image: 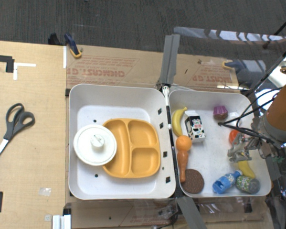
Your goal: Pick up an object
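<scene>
The right bin [215,97] holds a yellow banana [178,120], a small white carton with dark print [195,127], a purple piece [220,111], an orange carrot-like toy [182,154], a brown round disc [193,181], a blue bottle [226,182], a green-and-yellow item [247,184], a small yellow piece [247,169] and an orange-red piece [234,136]. My gripper [240,152] hangs low at the bin's right side, just above the yellow piece and below the orange-red one. Cables and the wrist hide its fingers.
The left bin [77,180] carries a yellow divided plate [136,149] with a white lidded bowl [95,143] at its left end. Scissors [13,124] lie on the wooden bench to the left. A grey divider bar [169,60] stands between the bins at the back.
</scene>
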`<control>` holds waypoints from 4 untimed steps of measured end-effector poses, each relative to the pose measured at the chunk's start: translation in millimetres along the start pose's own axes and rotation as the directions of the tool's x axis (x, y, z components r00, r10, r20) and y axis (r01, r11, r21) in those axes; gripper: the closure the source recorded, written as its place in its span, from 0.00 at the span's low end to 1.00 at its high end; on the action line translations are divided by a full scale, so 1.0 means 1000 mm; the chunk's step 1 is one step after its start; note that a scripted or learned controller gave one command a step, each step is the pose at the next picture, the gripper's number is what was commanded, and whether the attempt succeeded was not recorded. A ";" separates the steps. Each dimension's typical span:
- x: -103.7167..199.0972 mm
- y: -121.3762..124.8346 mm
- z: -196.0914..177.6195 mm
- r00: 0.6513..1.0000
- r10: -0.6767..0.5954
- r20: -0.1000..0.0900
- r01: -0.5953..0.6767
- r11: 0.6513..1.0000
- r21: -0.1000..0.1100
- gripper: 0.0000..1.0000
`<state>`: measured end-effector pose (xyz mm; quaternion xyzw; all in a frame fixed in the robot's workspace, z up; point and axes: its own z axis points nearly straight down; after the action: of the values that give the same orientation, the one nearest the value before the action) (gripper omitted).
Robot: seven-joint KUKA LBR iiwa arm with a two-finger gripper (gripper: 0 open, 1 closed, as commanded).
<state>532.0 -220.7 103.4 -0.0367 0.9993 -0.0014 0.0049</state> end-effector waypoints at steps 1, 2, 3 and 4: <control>-0.013 -0.002 -0.168 0.987 0.160 -0.004 -0.160 0.987 -0.001 1.00; 0.035 0.002 -0.004 0.963 0.270 -0.008 -0.270 0.963 -0.001 1.00; 0.011 0.102 0.011 0.908 0.418 -0.008 -0.418 0.908 -0.001 1.00; 0.018 0.081 -0.134 0.991 0.133 -0.005 -0.133 0.991 -0.001 1.00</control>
<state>507.1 -140.4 236.9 0.0302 0.9995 -0.0005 0.0027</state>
